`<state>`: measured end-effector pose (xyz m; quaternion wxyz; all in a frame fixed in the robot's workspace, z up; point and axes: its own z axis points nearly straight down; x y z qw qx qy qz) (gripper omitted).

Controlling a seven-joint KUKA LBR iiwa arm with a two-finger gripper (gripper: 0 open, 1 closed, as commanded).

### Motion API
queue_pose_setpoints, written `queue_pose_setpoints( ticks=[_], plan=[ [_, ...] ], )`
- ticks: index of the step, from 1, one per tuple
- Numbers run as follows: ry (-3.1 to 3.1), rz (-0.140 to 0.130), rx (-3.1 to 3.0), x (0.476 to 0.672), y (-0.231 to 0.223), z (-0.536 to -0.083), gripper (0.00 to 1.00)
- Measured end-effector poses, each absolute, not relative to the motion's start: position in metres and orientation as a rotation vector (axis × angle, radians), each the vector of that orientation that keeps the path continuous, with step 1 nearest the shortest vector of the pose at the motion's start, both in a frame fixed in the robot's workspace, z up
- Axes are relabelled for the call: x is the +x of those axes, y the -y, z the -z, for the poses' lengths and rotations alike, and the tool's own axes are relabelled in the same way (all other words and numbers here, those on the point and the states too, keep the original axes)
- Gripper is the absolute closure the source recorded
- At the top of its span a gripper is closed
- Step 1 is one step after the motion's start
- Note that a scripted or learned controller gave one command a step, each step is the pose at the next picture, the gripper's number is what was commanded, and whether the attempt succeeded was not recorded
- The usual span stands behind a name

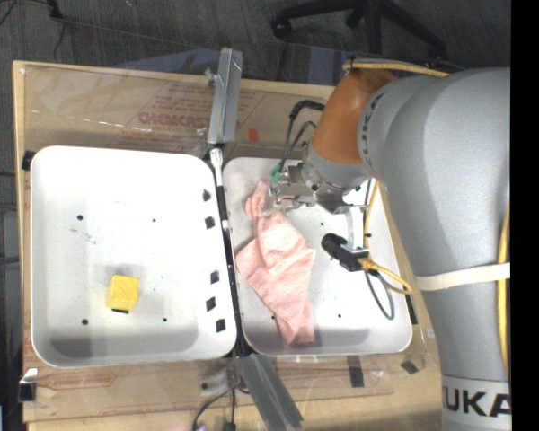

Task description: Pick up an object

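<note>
A pink cloth (278,272) lies crumpled in the right bin (377,330), stretching from the bin's upper left down to its lower middle. My gripper (281,191) is low over the cloth's upper end, and the cloth's top corner rises up against it. The grey wrist and its orange band (341,119) hide the gripper's far side. A small yellow block (123,293) rests in the lower left part of the left bin (117,164), far from the gripper.
A metal divider bar (223,106) runs between the two bins at the back. A black cable connector (341,251) and a yellow-tipped cable (391,281) hang from the wrist over the right bin. The large grey arm body (449,205) covers the bench's right side.
</note>
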<state>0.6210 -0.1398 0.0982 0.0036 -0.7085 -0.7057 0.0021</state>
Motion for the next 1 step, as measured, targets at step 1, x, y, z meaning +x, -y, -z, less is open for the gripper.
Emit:
queue_pose_setpoints(
  ticks=[1],
  plan=[
    [2.43,-0.004,-1.986,0.6574,0.1497,-0.2033,1.0]
  ],
)
